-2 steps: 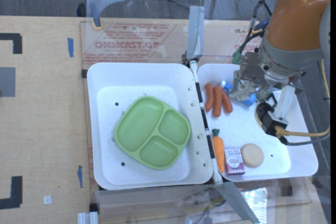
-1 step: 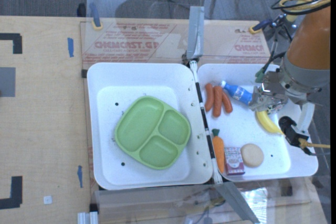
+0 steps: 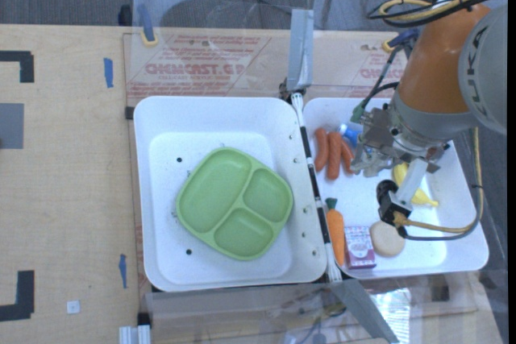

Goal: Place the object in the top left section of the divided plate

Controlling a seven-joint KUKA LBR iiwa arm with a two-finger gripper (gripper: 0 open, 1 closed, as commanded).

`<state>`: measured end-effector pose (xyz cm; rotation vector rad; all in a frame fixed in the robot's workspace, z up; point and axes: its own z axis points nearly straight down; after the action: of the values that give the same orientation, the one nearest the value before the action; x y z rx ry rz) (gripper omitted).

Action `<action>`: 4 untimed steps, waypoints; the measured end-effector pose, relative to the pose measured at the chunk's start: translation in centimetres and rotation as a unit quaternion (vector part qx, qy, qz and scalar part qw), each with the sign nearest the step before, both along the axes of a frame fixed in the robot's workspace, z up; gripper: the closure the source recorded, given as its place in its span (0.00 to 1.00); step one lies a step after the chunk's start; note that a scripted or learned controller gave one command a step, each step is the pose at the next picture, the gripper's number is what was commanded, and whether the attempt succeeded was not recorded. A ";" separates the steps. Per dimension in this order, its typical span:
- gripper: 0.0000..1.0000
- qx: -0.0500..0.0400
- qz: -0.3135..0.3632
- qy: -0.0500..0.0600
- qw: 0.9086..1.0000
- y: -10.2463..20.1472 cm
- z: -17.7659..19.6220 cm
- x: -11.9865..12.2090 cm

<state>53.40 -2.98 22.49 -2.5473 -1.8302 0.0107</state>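
Two white bins sit side by side on the tabletop [image 3: 64, 197]. The left bin [image 3: 149, 197] holds a green plate [image 3: 234, 203]. The plate lies flat, turned a bit askew, near the middle of that bin. It has three parts. The top left part [image 3: 214, 181] is the big one, and two smaller parts sit to its right and below it.

All the small things lie in the right bin [image 3: 463, 254], apart from the plate. Three orange sausages [image 3: 332, 153] lie close together near that bin's left wall. Below them is a carrot [image 3: 335, 231] with a green top, right along the same wall. Just beside the carrot is a dark pink box [image 3: 359, 246]. A round tan lump [image 3: 387, 240] touches the box on its right side. A yellow thing [image 3: 401, 172] pokes out from under the robot, and I think it may be a banana, but most of it is hidden. A little blue thing [image 3: 351, 129] shows just above the sausages.

The arm [image 3: 439, 68] reaches in from the right and hangs over the right bin. Its pincer [image 3: 369, 155] is just to the right of the sausages, very near them. From up here it is hidden by the wrist, so I cannot tell if it is wide or narrow, or if it holds something. I cannot tell which thing is meant for the plate.
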 end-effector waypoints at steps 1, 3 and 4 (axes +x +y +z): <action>1.00 -0.001 0.001 0.002 1.000 0.0 0.6 0.1; 1.00 0.001 0.189 -0.001 0.982 4.3 -4.4 1.8; 1.00 0.000 0.181 -0.002 0.984 6.4 2.5 -4.2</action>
<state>49.17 3.42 25.00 -2.1769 -2.2621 0.0071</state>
